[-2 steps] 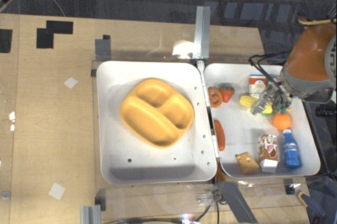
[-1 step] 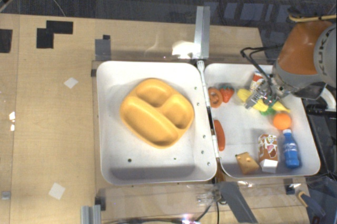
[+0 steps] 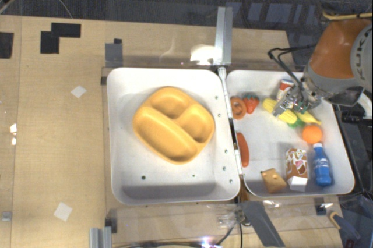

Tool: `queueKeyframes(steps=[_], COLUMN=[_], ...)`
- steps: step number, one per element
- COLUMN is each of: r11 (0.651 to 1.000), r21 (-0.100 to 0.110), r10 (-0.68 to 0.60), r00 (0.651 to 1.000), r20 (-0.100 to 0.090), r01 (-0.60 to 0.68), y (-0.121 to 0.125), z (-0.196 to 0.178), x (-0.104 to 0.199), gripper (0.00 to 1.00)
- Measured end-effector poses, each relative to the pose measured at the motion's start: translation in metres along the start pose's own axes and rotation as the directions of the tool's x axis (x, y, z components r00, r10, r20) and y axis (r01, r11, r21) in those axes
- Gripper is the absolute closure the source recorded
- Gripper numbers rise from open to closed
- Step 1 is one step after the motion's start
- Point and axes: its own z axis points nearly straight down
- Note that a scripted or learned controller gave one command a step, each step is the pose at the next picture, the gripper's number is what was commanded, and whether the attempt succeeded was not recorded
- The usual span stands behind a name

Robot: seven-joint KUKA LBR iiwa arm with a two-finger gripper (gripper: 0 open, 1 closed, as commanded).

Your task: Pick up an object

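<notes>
hovering over a yellow corn cob [image 3: 285, 117], the jaws [image 3: 291, 105] — grip state unclear.

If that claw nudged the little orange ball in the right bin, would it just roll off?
Probably. The orange ball looks round and smooth, so it would likely roll until stopped by the blue bottle beside it or the bin wall. It also seems liable to slip from a two-finger pinch.

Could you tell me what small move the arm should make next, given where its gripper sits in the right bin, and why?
Probably a short straight descent: the two-finger gripper hovers directly over the yellow toy corn cob in the shallow white right bin, with the round orange toy fruit close beside it, so sideways travel risks a nudge.
</notes>
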Motion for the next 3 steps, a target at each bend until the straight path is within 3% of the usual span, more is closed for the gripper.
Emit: queueKeyframes(steps=[3], r11=[1.0], r21=[-0.012], r10=[-0.018], r00=[1.0], r20=[0.025], r01=[0.018], y=[0.007], z=[-0.039], x=[-0.006], gripper=[1.0])
